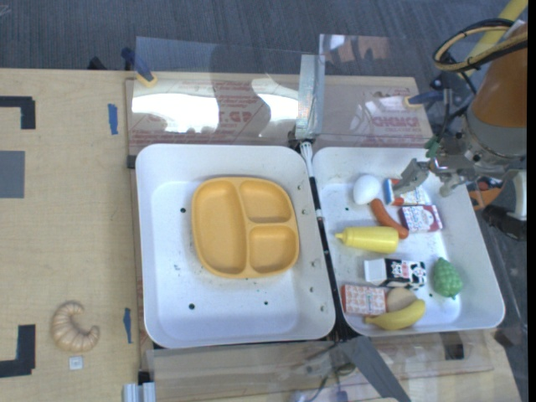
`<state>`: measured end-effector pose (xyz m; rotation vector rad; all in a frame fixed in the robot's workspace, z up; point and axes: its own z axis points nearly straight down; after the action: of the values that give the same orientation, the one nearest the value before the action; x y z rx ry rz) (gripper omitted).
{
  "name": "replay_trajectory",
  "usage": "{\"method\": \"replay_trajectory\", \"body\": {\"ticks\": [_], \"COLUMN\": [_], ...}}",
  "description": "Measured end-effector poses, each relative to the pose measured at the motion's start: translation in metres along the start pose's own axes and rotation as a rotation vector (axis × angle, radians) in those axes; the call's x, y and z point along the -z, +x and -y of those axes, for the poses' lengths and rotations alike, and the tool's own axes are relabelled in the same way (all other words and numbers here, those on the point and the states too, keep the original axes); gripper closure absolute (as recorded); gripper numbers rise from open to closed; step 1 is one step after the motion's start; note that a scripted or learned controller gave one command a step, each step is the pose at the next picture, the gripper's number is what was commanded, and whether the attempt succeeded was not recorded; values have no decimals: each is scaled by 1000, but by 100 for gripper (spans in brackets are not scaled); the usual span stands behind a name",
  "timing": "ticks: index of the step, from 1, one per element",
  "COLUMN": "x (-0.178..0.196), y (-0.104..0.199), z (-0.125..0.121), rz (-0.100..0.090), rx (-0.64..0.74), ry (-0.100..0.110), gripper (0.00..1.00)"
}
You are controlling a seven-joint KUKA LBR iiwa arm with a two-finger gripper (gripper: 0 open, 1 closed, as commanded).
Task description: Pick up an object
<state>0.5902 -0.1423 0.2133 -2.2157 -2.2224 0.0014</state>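
Note:
The right bin (490, 287) holds several toy foods: a white egg (366, 189), a sausage (387, 216), a red and white carton (420, 218), a yellow mustard bottle (369, 239), a black and white carton (407, 271), green broccoli (446, 279), a banana (399, 316) and a red patterned packet (363, 298). My gripper (434, 178) hangs over the bin's far right part, above the red and white carton and right of the egg. It is open, with nothing between its fingers (413, 174).
A yellow divided plate (245, 226) lies in the left bin (159, 249). A croissant (74, 325) sits on the bench at the near left. Clear upright panels (310, 99) stand behind the bins. Cables (469, 44) loop above the arm at the right.

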Motion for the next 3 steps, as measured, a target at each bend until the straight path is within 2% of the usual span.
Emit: {"method": "replay_trajectory", "body": {"ticks": [1,2,3], "x": [-126,-25,-59], "y": [30,86,32], "z": [-15,12,-25], "rz": [3,2,3], "rx": [378,346,338], "ry": [-8,-13,0], "gripper": [0,0,0]}}
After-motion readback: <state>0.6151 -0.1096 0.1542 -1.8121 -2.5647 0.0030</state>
